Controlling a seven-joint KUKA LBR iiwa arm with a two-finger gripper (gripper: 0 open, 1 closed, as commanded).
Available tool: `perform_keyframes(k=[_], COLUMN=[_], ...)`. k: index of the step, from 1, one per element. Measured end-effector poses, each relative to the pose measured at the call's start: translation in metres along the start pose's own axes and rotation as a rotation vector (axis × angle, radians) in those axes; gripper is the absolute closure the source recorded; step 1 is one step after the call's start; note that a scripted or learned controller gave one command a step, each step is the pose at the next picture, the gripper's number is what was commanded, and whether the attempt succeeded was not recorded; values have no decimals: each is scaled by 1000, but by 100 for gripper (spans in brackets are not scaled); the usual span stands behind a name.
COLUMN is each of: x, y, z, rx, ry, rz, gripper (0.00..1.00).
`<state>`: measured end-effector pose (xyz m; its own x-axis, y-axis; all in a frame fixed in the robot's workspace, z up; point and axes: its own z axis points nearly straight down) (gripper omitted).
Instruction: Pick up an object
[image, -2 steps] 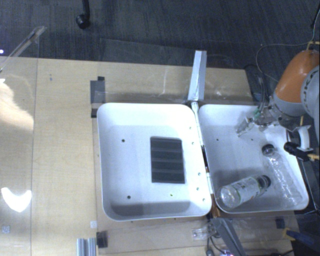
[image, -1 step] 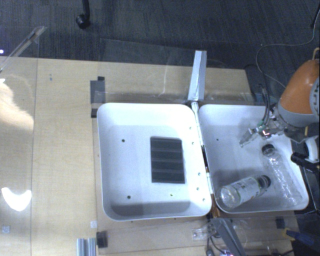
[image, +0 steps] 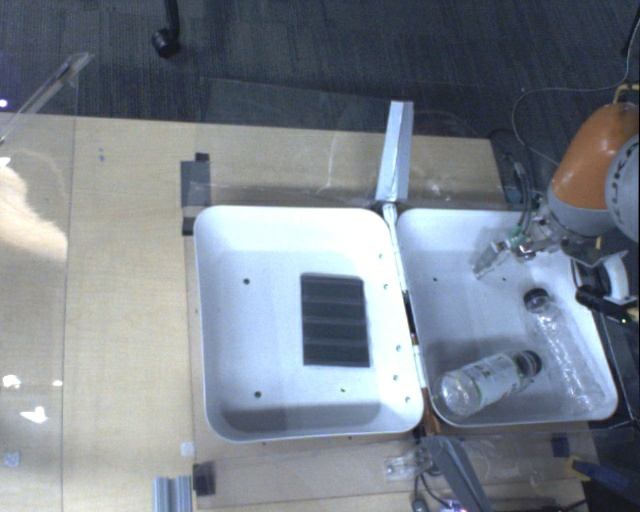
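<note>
Since the two clear plastic bottles both lie on their sides in the right bin (image: 440, 240), we judge them loose, dropped-in targets: one bottle (image: 490, 380) along the near edge, the second bottle (image: 556, 335) by the right wall, its dark cap toward the middle. We count two bins; the left bin (image: 230, 300) holds one dark ribbed tray (image: 335, 319) at its centre. Our gripper (image: 497, 256) hangs over the right bin's far edge, fingers apart, gripping nothing.
</note>
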<state>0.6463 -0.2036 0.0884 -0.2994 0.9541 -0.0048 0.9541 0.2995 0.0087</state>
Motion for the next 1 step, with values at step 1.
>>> perform_keyframes(k=[1], x=[13], y=[-34], z=[-24], rx=[3], ry=[2], rz=[75], gripper=[0])
